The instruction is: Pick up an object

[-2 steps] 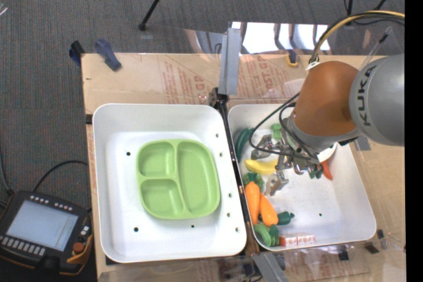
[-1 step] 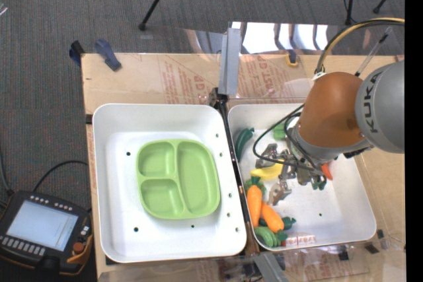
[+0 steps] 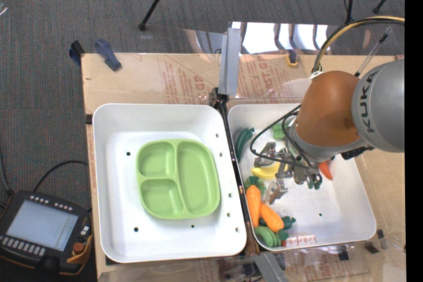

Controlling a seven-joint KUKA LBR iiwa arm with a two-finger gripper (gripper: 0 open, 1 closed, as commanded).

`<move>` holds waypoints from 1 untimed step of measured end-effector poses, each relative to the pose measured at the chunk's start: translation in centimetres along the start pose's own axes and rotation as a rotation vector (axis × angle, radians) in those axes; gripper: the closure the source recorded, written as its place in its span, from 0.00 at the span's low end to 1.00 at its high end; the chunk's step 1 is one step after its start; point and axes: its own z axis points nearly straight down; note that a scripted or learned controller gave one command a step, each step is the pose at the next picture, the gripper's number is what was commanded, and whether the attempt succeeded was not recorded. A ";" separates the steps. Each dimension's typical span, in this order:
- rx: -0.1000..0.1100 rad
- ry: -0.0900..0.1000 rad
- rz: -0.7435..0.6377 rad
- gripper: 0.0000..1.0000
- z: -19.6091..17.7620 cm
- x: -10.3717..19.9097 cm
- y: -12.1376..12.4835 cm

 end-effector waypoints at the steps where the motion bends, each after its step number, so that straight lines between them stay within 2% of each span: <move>1: 0.003 -0.001 0.174 0.00 -0.3 0.6 -12.2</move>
